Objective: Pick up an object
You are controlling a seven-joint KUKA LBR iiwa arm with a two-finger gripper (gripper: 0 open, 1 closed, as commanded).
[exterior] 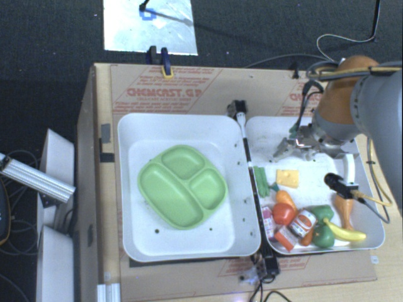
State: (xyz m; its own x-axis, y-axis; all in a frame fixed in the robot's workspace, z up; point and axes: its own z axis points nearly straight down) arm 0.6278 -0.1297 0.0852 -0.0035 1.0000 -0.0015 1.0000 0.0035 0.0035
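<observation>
Toy food crowds the right bin's near end. A yellow wedge lies just camera-side of the gripper, which hangs open and empty.

I count two white bins beneath me, the left bin and the right bin. There is one green plate, with three compartments. I also see one yellow cheese wedge, one banana, one green pepper, one red tomato, one carrot and one small can (the rest of that heap is too crowded to count).
</observation>
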